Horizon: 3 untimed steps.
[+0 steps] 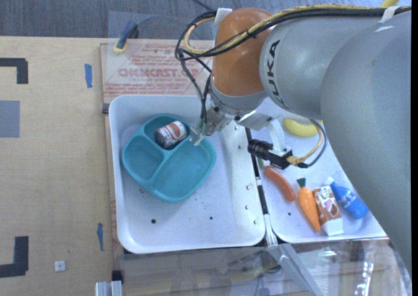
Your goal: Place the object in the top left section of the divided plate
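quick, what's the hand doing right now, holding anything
hand: at the right rim of the teal divided plate, beside the small can lying in its upper compartment; cannot be told whether it grips anything.

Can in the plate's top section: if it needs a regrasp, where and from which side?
Grip the can across its round body, coming from above. It lies on its side in the divided plate, whose rim probably blocks side approaches.
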{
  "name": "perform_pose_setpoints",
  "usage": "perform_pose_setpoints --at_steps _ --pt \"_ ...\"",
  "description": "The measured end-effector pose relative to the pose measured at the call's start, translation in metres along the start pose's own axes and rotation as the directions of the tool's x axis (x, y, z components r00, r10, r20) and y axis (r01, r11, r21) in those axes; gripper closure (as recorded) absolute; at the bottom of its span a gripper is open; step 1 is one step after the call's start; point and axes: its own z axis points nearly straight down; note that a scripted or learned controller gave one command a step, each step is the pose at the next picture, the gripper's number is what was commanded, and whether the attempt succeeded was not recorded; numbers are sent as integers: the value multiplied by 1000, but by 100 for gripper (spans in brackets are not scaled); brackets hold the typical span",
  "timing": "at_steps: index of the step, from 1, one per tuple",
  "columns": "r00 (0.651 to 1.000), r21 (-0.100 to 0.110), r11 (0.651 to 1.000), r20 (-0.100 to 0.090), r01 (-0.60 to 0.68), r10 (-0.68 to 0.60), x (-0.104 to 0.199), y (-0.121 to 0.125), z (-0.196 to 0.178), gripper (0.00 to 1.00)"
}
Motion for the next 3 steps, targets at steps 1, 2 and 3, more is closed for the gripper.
perform_pose_setpoints --at_steps 1,2,3 --pt "995 0 995 0 101 -101 59 -16 -45 100" --pt "970 -5 970 4 242 -242 49 31 -48 100" --pt "970 -5 970 4 241 -241 49 31 -48 0"
